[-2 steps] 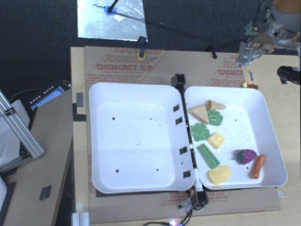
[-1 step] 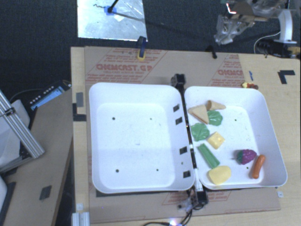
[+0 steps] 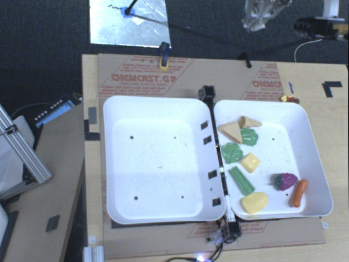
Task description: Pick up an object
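Observation:
The right bin point(image 3: 314, 146) holds several toy foods: a tan bread wedge point(image 3: 232, 130), a small tan piece point(image 3: 250, 121), two green leafy pieces point(image 3: 249, 137) point(image 3: 231, 153), a yellow cheese cube point(image 3: 250, 162), a green stick point(image 3: 241, 180), a yellow lemon-like piece point(image 3: 254, 202), purple grapes point(image 3: 285, 181) and an orange carrot point(image 3: 298, 193). My gripper point(image 3: 260, 12) hangs high at the top right, above the dark floor and well behind the bins. I see nothing between its pale fingers.
The left bin point(image 3: 117, 119) sits beside the right one, joined by black clips point(image 3: 211, 146). Both rest on a cardboard sheet point(image 3: 147, 76). A shiny metal plate point(image 3: 130, 14) lies at the back left. Grey rails point(image 3: 22, 152) stand at the far left.

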Motion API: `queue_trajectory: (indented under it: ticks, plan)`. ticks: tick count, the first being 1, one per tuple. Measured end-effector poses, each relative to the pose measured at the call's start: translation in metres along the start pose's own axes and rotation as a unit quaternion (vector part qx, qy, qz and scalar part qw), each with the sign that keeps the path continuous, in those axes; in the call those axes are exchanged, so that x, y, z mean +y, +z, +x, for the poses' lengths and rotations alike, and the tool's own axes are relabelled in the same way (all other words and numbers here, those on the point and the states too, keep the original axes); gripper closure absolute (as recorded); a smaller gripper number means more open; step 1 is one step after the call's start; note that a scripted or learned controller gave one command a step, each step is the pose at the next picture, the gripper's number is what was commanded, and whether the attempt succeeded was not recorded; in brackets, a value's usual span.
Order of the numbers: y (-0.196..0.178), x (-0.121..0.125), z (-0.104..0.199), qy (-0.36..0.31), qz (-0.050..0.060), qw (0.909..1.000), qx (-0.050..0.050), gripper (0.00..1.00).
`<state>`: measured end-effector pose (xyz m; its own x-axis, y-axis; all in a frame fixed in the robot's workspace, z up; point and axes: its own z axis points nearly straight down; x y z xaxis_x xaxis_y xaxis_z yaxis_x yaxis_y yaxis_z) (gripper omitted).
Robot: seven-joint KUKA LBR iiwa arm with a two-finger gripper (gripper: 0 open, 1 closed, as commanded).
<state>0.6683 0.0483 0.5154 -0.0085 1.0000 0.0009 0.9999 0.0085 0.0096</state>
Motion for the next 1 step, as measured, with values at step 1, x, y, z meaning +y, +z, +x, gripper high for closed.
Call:
queue_trajectory:
  ticks: [1]
  plan:
    - [-0.0211, -0.0098, 0.0771, -0.002, 0.003, 1.0, 0.001, 1.0]
